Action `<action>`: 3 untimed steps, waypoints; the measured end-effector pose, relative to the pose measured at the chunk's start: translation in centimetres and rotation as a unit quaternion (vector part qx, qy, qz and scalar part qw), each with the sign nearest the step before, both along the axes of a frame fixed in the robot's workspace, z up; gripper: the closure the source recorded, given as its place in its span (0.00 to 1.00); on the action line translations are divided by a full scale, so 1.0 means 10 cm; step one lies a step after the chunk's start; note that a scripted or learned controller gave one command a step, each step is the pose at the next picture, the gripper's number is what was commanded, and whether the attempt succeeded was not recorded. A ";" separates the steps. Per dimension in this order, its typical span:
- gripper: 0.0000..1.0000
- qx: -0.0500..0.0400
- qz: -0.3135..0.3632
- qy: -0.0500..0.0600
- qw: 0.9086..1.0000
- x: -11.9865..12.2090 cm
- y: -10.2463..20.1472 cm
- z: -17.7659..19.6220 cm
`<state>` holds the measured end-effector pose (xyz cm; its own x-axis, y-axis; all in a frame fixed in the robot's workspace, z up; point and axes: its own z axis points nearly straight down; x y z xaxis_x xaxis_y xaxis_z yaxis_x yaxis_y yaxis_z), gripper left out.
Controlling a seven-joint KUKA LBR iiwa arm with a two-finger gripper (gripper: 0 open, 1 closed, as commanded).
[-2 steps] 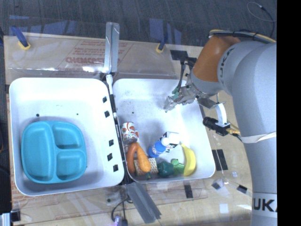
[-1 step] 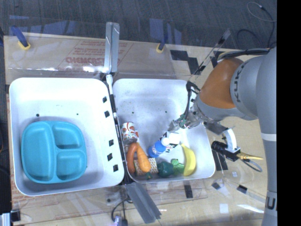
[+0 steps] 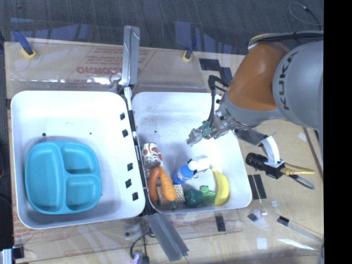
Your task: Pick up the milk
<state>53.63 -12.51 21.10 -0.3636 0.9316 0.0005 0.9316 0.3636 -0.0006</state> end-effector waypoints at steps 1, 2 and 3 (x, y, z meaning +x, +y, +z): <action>1.00 0.001 0.119 0.002 0.993 -0.24 0.82 -0.15; 1.00 0.000 0.113 0.001 0.994 -0.60 1.63 -0.15; 1.00 -0.001 0.043 0.001 0.999 -0.61 2.16 -0.01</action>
